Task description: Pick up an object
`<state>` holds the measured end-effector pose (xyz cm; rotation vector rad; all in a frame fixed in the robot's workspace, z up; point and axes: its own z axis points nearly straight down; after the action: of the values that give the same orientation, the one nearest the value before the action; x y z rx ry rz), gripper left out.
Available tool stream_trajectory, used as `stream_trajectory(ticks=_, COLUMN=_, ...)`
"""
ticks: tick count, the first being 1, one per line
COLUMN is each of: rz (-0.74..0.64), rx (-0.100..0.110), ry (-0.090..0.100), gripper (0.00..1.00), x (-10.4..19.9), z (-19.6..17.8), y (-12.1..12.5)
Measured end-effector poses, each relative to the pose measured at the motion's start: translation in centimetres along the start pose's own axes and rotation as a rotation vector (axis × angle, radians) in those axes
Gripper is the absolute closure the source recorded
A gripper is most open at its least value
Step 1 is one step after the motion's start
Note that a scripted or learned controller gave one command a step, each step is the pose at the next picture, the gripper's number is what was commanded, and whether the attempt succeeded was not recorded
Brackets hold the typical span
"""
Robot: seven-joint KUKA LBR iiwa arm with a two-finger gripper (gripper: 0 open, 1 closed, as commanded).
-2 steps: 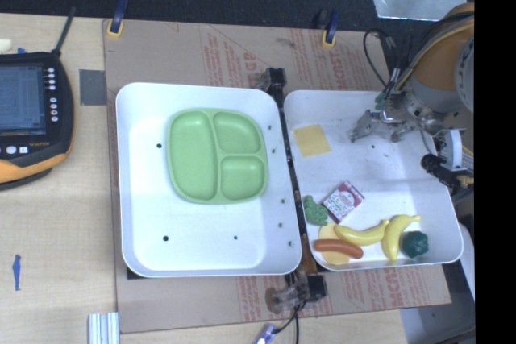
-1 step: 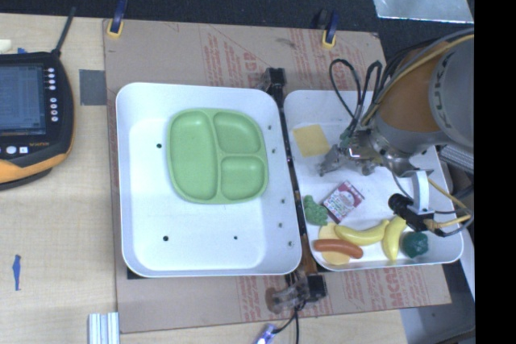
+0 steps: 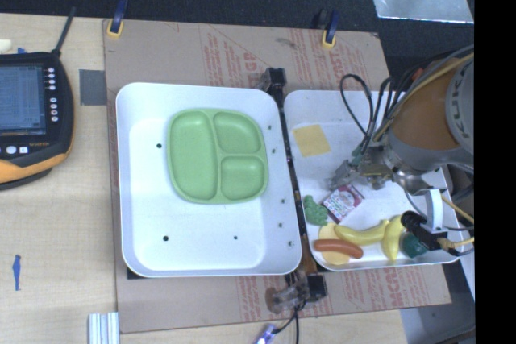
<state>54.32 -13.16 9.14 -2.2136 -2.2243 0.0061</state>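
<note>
your end effector (image 3: 352, 171) hangs low in the right bin (image 3: 322, 102), and you cannot tell how it is set; the red-and-white packet (image 3: 342, 202) lies just below-left of it, tilted, not gripped. one banana (image 3: 372, 234) and one hot dog (image 3: 339, 250) lie lengthwise left-to-right along the near wall. one yellow square (image 3: 312, 140) sits behind; one green plate (image 3: 216, 155) occupies the left bin (image 3: 145, 197).

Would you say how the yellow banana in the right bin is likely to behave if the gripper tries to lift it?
The banana looks curved and glossy, so it may slip or pivot between fingers. It touches the hot dog, which a push would probably shift.
</note>
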Motion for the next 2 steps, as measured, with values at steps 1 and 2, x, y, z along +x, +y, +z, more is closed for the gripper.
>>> stream_trajectory(ticks=1, rz=-0.003, rx=0.002, ry=-0.001, gripper=1.00, x=-0.1, z=-1.0, y=0.0)
stream_trajectory(ticks=2, rz=0.000, rx=-0.004, ry=0.001, gripper=1.00, x=7.5, z=-10.1, y=2.0)
